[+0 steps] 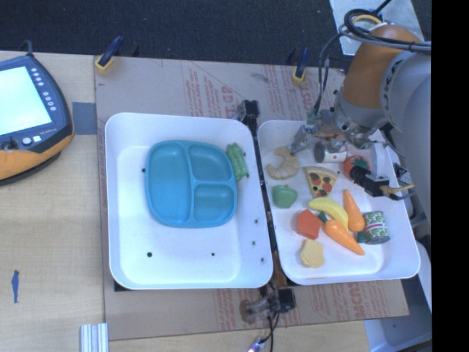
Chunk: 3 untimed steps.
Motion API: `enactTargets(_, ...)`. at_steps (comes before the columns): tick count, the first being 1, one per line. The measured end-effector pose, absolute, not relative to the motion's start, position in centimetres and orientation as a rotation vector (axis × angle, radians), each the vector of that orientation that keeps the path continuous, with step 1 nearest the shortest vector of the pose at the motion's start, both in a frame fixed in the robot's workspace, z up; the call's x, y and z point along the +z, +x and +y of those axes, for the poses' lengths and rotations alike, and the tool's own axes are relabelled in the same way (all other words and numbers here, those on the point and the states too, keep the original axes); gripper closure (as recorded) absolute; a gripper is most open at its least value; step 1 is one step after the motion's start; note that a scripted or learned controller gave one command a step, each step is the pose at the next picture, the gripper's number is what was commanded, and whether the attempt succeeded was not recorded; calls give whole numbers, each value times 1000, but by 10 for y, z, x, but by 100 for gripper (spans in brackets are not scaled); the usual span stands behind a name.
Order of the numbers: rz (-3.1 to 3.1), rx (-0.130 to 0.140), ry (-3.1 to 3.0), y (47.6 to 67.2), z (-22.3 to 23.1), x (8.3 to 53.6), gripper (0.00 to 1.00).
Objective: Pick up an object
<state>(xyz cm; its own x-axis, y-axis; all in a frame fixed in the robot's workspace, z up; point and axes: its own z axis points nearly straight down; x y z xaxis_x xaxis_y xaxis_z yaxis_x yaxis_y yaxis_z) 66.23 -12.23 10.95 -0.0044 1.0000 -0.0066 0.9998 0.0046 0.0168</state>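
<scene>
My gripper hangs over the back of the right bin, open, with nothing between its fingers. Just in front of it lie a tan croissant and a pizza slice. Farther forward are a green pepper, a banana, a red piece, two carrots, a small can and a yellow piece. The arm partly hides a red item at the back right.
The left bin holds a blue divided plate with a green pea pod at its right edge. A tablet in an orange case lies at the far left of the bench. Clamps sit at the bins' dividing edge.
</scene>
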Motion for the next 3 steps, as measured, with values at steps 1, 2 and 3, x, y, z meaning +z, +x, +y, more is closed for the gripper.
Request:
enactTargets(1,2214,12,2205,662,-122,109,0)
enactTargets(2,2204,7,2201,663,-113,107,0)
enactTargets(3,2215,21,2201,665,-145,107,0)
